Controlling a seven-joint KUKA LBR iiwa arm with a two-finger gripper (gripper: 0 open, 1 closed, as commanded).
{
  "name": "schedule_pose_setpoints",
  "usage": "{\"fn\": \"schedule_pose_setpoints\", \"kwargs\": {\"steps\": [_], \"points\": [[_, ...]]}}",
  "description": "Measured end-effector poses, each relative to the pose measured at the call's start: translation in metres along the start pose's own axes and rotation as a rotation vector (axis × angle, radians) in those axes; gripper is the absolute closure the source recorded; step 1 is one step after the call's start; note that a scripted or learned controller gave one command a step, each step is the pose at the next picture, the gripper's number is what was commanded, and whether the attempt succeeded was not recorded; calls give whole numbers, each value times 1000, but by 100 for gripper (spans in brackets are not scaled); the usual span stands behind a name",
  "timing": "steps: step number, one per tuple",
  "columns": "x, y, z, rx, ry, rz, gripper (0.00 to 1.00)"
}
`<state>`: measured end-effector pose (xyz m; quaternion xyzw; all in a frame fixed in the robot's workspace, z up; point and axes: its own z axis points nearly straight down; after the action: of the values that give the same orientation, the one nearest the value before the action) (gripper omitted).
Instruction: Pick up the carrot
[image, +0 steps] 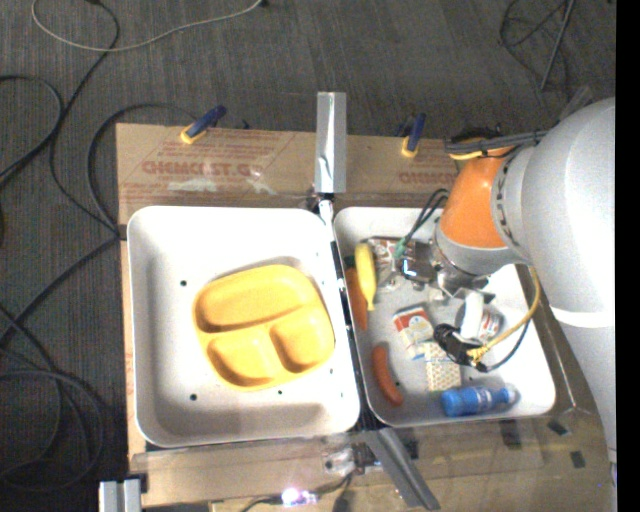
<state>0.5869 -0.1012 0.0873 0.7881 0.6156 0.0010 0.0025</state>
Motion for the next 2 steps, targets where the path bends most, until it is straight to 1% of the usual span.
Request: {"fn": "schedule_pose_setpoints", "kwargs": {"steps": [1,2], "points": [[-44,-68,-1,-5,1,61,0],[-10,4,-79,10,-2,-55,0]]}}
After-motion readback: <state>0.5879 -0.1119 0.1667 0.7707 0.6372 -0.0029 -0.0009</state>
